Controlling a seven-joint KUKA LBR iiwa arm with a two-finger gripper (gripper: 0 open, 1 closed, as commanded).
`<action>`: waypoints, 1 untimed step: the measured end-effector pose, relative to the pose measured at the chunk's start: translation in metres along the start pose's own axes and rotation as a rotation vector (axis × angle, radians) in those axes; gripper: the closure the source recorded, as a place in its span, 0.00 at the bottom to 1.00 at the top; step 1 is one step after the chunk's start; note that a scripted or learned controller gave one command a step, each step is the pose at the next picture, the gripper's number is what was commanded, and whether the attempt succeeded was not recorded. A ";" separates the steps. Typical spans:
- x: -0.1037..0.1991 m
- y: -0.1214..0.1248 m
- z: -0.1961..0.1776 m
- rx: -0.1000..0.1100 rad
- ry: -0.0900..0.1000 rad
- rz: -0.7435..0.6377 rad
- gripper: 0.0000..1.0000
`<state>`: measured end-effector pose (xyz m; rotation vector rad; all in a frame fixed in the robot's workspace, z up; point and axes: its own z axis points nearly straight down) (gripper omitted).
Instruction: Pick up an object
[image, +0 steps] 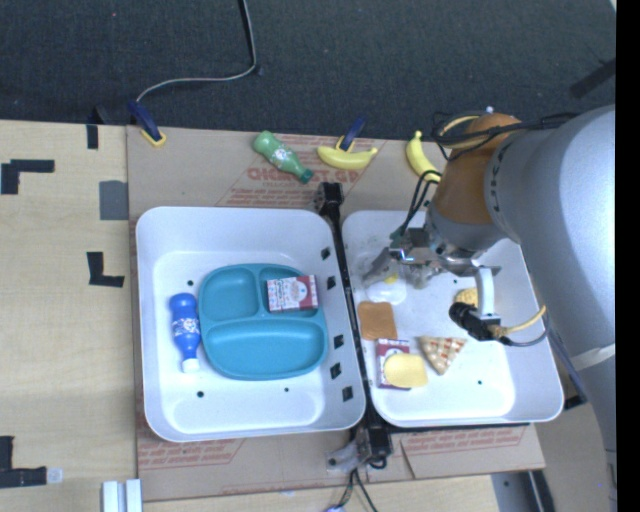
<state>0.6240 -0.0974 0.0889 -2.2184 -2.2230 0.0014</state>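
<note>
Gripper (392, 268) low in right bin (520, 395), near its upper-left corner; finger state cannot tell, nothing seen between them. Just below gripper: white egg-like piece (388, 293), then brown toast square (377, 320). Further toward near rim: yellow cheese (405, 372) on red-edged card (388, 352), pizza slice (441, 351) beside it. Left bin (165, 400): teal divided tray (262, 338) holding small red carton (291, 294); blue bottle (184, 328) beside tray.

toast slice (377, 320) | brown, flat | right bin (520, 400) | beside pizza wedge (441, 351), cheese (405, 371)
</note>
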 end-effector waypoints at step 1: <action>-0.002 0.031 -0.015 -0.001 -0.001 0.000 0.00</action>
